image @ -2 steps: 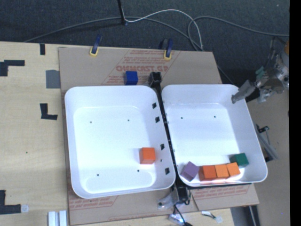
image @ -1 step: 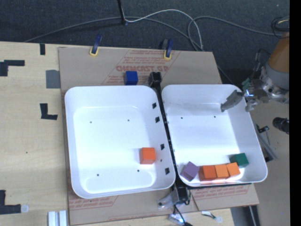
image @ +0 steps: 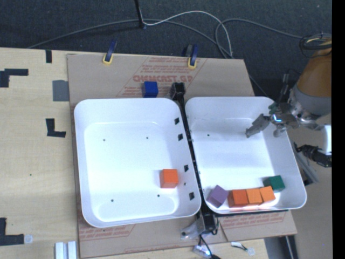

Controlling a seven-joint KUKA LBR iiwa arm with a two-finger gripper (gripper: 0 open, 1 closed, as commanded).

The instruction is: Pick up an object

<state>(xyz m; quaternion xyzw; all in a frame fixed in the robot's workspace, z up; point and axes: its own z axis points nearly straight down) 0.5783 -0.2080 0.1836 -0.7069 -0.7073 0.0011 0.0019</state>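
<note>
Counting from my remote seat: two white bins on the table [image: 32, 144]. Left bin [image: 91, 117] holds one orange cube [image: 169, 178]. Right bin [image: 288, 161] holds four blocks along its near wall: one purple [image: 217, 196], two orange [image: 237, 197] [image: 261, 195], one green [image: 275, 183]. One blue cube [image: 150, 88] sits on cardboard [image: 215, 74] behind the bins. Gripper [image: 267, 123], at the right bin's far right edge, has fingers spread, nothing between them.

Glossy white plastic bins [image: 129, 109], matt brown cardboard sheet [image: 161, 77] beneath, pale wood-grain bench [image: 32, 161] — dull grey metal tool [image: 263, 124]
</note>
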